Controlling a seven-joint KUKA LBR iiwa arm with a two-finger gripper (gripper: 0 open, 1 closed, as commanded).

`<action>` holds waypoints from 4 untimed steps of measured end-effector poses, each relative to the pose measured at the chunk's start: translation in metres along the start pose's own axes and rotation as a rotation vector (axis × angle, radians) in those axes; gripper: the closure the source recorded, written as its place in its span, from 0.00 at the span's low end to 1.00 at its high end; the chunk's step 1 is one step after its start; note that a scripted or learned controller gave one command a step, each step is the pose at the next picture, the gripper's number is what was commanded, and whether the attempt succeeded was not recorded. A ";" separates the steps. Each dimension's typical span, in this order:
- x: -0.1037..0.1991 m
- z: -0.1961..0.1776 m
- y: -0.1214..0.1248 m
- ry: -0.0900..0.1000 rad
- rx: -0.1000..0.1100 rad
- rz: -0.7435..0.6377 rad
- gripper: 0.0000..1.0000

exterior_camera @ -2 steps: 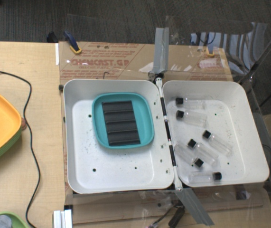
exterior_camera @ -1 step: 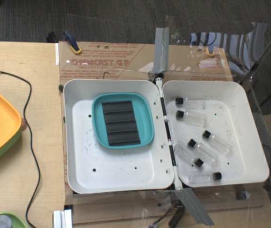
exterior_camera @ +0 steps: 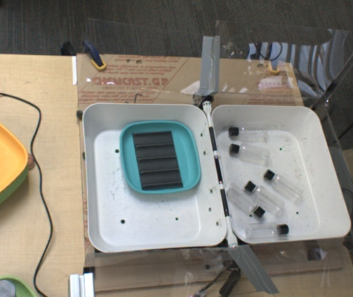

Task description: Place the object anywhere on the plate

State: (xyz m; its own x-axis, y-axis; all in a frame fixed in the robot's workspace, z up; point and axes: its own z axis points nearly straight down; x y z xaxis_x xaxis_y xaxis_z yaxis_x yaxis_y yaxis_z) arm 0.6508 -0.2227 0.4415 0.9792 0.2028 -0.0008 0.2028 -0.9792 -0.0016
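Dark carpet lies beyond a pale wooden bench (exterior_camera: 34, 240), on which two shallow white bins sit side by side over brown cardboard (exterior_camera: 139, 79); the left bin (exterior_camera: 102, 184) carries a teal plate (exterior_camera: 161, 156) with a dark ribbed insert (exterior_camera: 157, 159), and the right bin (exterior_camera: 324, 184) holds the objects, a scatter of clear vials with black caps.

Two vials lie at about 11 o'clock in the right bin, one capped at (exterior_camera: 233, 131) and its neighbour just below (exterior_camera: 234, 148); another rests near the centre (exterior_camera: 269, 176); two more sit toward 7 o'clock (exterior_camera: 249, 187) and (exterior_camera: 258, 212); a last one lies at 6 o'clock near the front wall (exterior_camera: 282, 229).

Each vial looks light, rigid and smooth, likely slippery and prone to roll; the transparent body is hard to make out, so a grip across the barrel just behind the cap seems soundest, with fingers set square to the long axis.

Whether the tool is spread or pressed together cannot be told, nor how the vials lie relative to it; the plate sits at 9 o'clock from the vials, across the rims between the bins.
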 end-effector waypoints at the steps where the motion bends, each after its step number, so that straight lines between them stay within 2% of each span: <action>1: 0.002 0.000 0.000 0.000 0.000 0.000 0.00; 4: 0.000 0.002 0.000 -0.004 0.002 0.004 0.00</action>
State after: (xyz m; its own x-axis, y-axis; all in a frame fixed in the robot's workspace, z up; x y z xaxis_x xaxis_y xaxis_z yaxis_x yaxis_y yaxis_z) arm 0.6510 -0.2226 0.4390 0.9801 0.1987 -0.0049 0.1987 -0.9801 -0.0038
